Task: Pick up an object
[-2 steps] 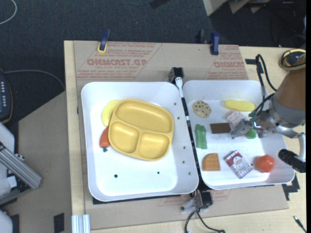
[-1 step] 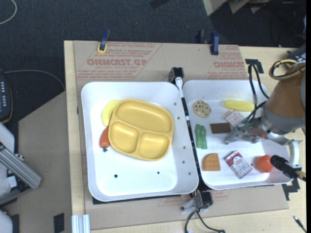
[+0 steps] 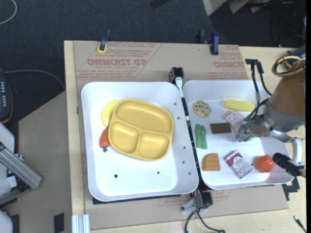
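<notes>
in the right white bin [image 3: 272, 179], the near row holds a tan waffle-like square [image 3: 211, 161], a red-and-white carton [image 3: 238, 163] and a red tomato [image 3: 264, 163]. just beyond, the gripper [image 3: 244, 131] sits low by a pink-white packet [image 3: 233, 119]; finger opening: cannot tell. centre over one item before closing, clear of the brown block [image 3: 220, 128]

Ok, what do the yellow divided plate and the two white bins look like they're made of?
The yellow plate looks like molded plastic with a smooth, slightly matte finish: even color, rounded compartment ridges. The left bin and right bin look like thin, glossy white plastic, judging by soft highlights and rounded rims, though coated metal can't be ruled out.
</notes>
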### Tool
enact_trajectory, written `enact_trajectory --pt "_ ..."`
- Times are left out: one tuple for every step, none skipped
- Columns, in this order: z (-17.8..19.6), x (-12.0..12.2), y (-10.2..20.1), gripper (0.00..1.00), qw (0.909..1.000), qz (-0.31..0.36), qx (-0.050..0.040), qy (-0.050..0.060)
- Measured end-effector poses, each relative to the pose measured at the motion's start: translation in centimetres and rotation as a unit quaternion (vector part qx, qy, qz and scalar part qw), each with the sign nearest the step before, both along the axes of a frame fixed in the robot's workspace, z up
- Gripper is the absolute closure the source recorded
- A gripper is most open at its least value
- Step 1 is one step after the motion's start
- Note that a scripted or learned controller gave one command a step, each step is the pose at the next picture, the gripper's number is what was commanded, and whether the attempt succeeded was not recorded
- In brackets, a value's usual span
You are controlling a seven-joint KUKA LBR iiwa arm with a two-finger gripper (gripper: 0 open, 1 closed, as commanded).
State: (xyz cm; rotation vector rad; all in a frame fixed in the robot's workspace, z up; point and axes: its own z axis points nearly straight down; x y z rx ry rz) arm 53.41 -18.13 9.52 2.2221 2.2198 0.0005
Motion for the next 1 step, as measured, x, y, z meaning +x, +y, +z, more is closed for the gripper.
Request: enact_trajectory --pt "6.32 -0.02 -0.5 1.0 1.0 0.0 -0.0015 -0.003"
